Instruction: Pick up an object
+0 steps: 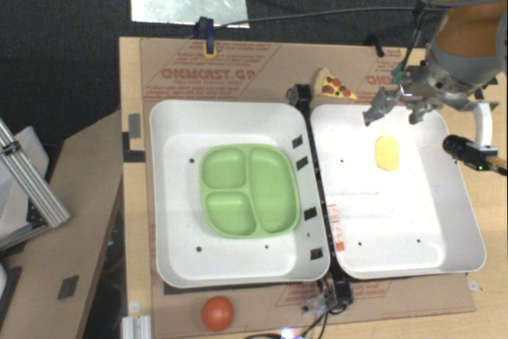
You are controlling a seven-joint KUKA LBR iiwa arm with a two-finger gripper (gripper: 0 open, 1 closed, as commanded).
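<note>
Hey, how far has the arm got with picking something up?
Done: the gripper is over the right bin's far edge, fingers spread. In hand: nothing sits between the fingers. Left: the yellow piece lies on the bin floor just in front of the gripper, not yet grasped or lifted.

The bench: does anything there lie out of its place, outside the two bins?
Yes. A pizza slice toy lies on the bench just behind the gap between the bins, and a red ball sits in front of the left bin. The yellow object is in the right bin.
</note>
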